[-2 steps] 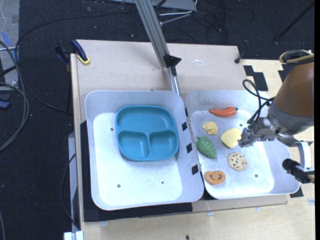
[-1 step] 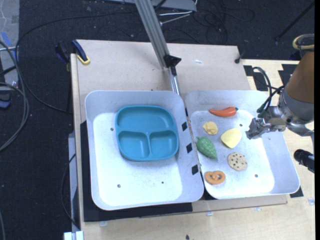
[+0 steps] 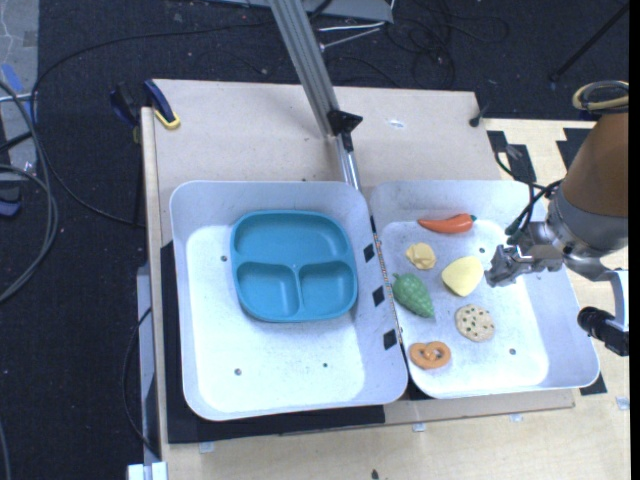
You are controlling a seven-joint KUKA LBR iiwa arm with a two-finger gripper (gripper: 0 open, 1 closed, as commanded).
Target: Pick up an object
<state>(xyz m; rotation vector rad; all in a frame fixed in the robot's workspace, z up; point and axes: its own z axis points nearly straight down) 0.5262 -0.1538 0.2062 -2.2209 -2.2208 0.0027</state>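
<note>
The right bin (image 3: 530,368) holds several toy foods: a red-orange chili pepper (image 3: 446,224), a small yellow lump (image 3: 421,256), a pale yellow wedge (image 3: 461,276), a green leafy piece (image 3: 413,295), a chocolate-chip cookie (image 3: 474,322) and an orange pretzel (image 3: 430,354). My gripper (image 3: 503,265) hangs over the right bin, just right of the yellow wedge, at the end of the grey arm coming in from the right. Nothing shows between its fingers.
The left bin (image 3: 200,368) carries a blue divided plate (image 3: 295,266). A metal pole (image 3: 305,53) slants down from the top to the seam between the bins. The bench's edge runs along the left and front.
</note>
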